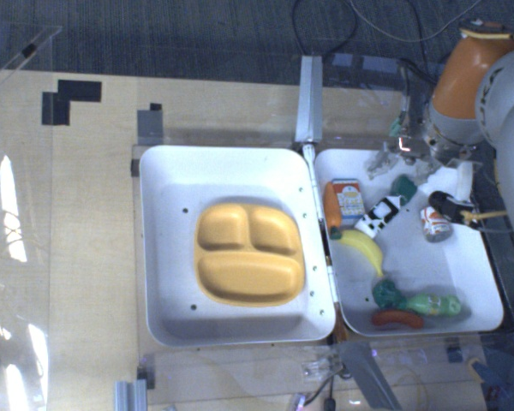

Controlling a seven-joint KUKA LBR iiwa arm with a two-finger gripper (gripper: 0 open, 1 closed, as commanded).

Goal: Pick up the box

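Hovering at right bin's (488, 302) far edge, gripper (409, 154) sits low; jaw state impossible to tell. Box (345, 204) lies left of jaws and nearer camera, against bin's left wall, beside banana (363, 248).

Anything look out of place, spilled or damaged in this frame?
Nothing stands out. The yellow tray sits flat in the left bin. The box, banana and other toys lie loose in the right bin, none spilled over the rim.
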